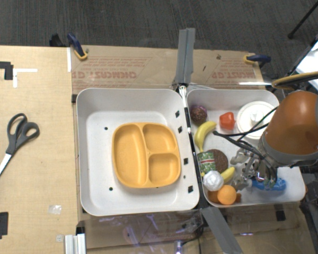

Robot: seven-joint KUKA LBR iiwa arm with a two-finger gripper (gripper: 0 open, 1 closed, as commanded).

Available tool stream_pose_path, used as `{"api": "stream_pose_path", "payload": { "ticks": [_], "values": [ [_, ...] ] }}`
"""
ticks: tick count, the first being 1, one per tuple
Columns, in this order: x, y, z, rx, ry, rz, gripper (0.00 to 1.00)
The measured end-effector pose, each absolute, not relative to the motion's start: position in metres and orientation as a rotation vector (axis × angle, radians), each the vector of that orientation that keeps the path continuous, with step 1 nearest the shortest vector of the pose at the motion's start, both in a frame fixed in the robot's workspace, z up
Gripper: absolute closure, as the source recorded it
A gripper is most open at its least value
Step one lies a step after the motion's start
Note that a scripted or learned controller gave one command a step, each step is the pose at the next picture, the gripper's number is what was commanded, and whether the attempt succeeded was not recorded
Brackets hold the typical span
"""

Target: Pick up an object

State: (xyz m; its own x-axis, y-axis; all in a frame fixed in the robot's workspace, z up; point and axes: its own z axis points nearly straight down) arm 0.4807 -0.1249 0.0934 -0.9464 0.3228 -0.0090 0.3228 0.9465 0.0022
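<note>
Low in the right-hand bin (294, 192), the gripper (245, 174) hangs among the clutter, its metal fingers pointing down toward the bin floor. Cannot tell from this angle how the jaws stand; nothing is visibly held between them.

Just left of the gripper: a small yellow piece (228, 173), likely a toy banana end, touching or nearly touching the fingertips. Below-left of it, an orange ball (227, 195) against the bin's near wall. Further left, a crumpled foil ball (212, 180) beside the orange. Just right of the gripper, a blue object (270, 184), partly hidden by the wrist.

Up and left of the gripper: a dark brown round item (218, 156), a green-labelled can (206, 162), a banana (203, 133), a dark purple fruit (199, 113). Straight up: a red fruit (227, 120) and a white lidded cup (256, 116).

Well to the left, in the other bin (90, 147), a yellow divided tray (146, 154).

Judgement: nearest candidate is the small yellow piece. Probably light, stiff plastic, smooth and curved, so liable to squirt out of a pinch. Best taken across its narrow width at mid-length. Crowding by the orange ball and foil may block one finger.
</note>
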Motion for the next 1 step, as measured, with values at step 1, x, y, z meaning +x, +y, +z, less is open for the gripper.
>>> {"api": "stream_pose_path", "payload": {
  "ticks": [1],
  "values": [
    [0.5997,-0.1453,0.0932,0.628,3.074,-0.001,0.00]
  ]
}}
